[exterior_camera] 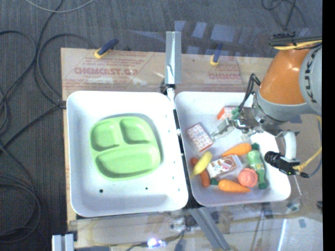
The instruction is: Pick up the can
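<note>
arm over the right bin, can lying among toy food

two shallow white bins sit side by side on the bench. the left bin [78, 140] holds a green divided tray [125, 146] with three compartments, lying flat near its middle.

the right bin [191, 106] is crowded. the grey arm [293, 82] with its orange band reaches in from the right, and the gripper [230, 123] hangs over the far middle part of this bin. its metal fingers point left toward a small patterned box [199, 136], and whether they are spread or closed cannot be told from this angle (nothing shows between them). a small red and white carton [228, 112] lies just beyond the gripper on the far side.

the can [248, 178], seen by its red round end, lies at the near right of the right bin, well apart from the gripper. a green bottle [257, 163] lies just right of it, touching or almost touching. a carrot [233, 186] lies just near and left of the can, and a second carrot [236, 150] lies on the far side of it. a white juice carton [224, 166] sits left of the can, with a yellow banana [202, 162] further left
</note>
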